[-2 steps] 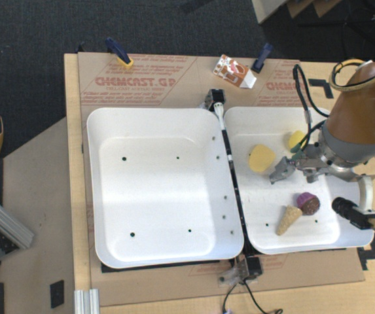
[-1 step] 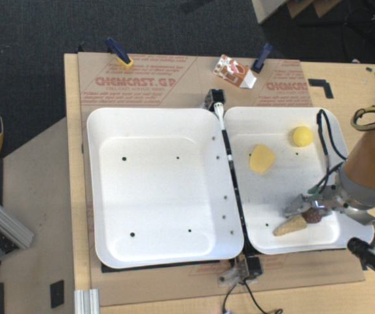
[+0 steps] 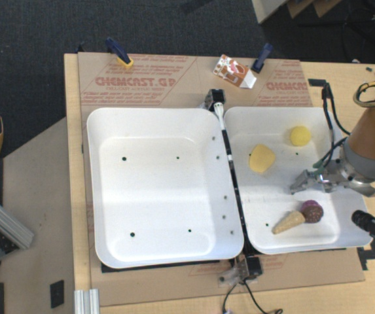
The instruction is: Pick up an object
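The right bin [image 3: 260, 235] holds three objects. A small yellow ball [image 3: 299, 135] lies near its far side, and a pale yellow block [image 3: 262, 158] sits left of it, toward the divider. A toy ice cream cone [image 3: 298, 216] with a dark purple scoop rests near the front right, tip pointing left. My gripper [image 3: 305, 181] reaches in from the right and hovers low just above the cone's scoop, between the ball and the cone. Nothing shows held in it.
The left bin [image 3: 102, 175] stands beside the right one on a cardboard sheet [image 3: 141, 77]. A small red-and-white packet [image 3: 234, 71] and blue clamps [image 3: 119, 52] sit at the far edge. Black cables [image 3: 328, 113] hang near the arm.
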`<state>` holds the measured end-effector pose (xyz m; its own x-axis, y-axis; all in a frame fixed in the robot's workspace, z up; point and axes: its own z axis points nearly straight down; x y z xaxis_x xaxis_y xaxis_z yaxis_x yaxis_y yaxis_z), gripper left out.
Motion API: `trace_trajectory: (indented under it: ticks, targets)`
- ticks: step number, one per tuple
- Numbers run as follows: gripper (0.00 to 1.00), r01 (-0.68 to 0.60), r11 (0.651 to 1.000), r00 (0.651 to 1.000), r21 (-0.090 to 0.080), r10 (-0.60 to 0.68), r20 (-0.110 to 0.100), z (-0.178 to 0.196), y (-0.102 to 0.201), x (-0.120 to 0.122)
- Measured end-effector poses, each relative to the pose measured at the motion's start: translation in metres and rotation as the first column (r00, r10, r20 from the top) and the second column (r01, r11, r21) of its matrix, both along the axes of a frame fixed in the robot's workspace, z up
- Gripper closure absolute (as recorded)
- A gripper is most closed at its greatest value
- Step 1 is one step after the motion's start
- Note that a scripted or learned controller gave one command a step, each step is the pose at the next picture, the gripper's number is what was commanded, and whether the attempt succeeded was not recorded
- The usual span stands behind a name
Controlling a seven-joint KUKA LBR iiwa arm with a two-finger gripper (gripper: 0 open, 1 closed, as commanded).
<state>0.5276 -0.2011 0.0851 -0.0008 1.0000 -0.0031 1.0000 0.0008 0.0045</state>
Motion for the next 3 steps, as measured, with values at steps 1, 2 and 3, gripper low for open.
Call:
trace_trajectory:
  ticks: [1, 2, 3]
  targets:
    - [0.0, -0.004, 1.0, 1.0, 0.001, 0.004, 0.002, 0.0, 0.025, 0.073]
    - [0.0, -0.001, 1.0, 1.0, 0.0, 0.001, 0.001, 0.0, 0.005, 0.1]
    - [0.0, -0.006, 1.0, 1.0, 0.002, 0.006, 0.001, 0.0, 0.07, 0.138]
